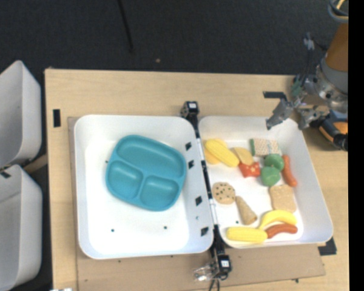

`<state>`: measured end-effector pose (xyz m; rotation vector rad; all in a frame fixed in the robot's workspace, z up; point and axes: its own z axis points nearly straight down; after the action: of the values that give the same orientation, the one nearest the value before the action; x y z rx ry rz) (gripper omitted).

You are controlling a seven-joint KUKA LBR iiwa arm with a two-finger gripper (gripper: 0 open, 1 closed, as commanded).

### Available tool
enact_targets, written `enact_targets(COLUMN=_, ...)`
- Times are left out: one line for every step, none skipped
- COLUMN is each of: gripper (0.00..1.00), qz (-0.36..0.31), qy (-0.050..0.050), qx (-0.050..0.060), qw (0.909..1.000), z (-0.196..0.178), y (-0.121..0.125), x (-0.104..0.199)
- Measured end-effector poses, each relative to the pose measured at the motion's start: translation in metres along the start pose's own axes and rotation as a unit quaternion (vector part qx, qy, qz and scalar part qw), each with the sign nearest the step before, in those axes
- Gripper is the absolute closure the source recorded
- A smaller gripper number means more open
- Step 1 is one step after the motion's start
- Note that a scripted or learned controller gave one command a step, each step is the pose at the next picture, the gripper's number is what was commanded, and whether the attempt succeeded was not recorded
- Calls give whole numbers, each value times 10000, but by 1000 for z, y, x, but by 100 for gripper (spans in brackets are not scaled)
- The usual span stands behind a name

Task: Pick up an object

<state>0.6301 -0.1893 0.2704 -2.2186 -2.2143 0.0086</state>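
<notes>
Your pincer [278, 119] hangs over the far right corner of the right bin [312, 162], just above its back rim, with the arm [327, 71] coming in from the right. You cannot tell from here whether it is released or clenched; nothing shows between its tips.

Nearest to it lies the cracker [264, 146], just below and a little left. Beside that sit the green pepper [272, 168], the carrot [289, 171], a red piece [250, 170] and a cheese wedge [244, 156]. Farther left is the corn [221, 153], close to the divider between the bins. Toward the near side you have the cookie [223, 192], the cone [246, 210], the toast [283, 197], and along the front rim a banana [278, 216], a sausage [281, 228] and a second yellow piece [247, 234].

No label or writing is legible on any of these.

The food is crowded, many pieces touching; the bin's far strip and right margin stay bare. The left bin [91, 223] holds a teal plate [146, 172] with white floor around it. Both bins rest on the desk [121, 90].
</notes>
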Motion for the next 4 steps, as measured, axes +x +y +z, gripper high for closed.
enact_targets(gripper=0, qz=-10, qy=-8, qx=-54, qw=10000, z=-6, y=2, x=0)
enact_targets(gripper=0, qz=-3, qy=-11, qx=-30, qw=10000, z=39, y=-4, x=5)
enact_targets(gripper=0, qz=2, qy=-12, qx=-31, qw=10000, z=85, y=-11, x=6)
enact_targets(gripper=0, qz=13, qy=-11, qx=-25, qw=10000, z=148, y=-9, x=4)
